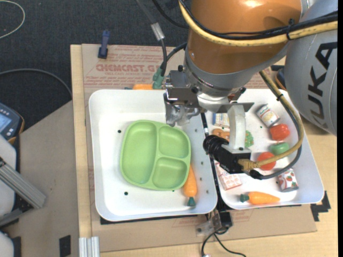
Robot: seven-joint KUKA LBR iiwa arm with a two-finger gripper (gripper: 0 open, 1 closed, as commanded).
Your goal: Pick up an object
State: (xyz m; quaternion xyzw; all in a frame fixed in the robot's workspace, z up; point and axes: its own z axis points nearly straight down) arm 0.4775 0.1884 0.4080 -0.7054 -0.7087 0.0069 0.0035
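My gripper (178, 113) hangs over the far right part of the left bin (102, 143), just above the upper right rim of a green divided plate (155, 154). Nothing is visibly held. An orange carrot (189, 183) lies against the plate's right edge. In the right bin (313, 189) lie another carrot (260, 198), a red tomato (280, 131), a small can (265, 113), a strawberry carton (288, 180) and a red-and-green pepper (269, 157). The arm's wrist hides the far left part of that bin.
A black cable clamp (224, 153) and a yellow hose hang from the arm over the wall between the bins. A printed card (230, 181) lies under them. A small orange item (142, 87) sits behind the left bin.
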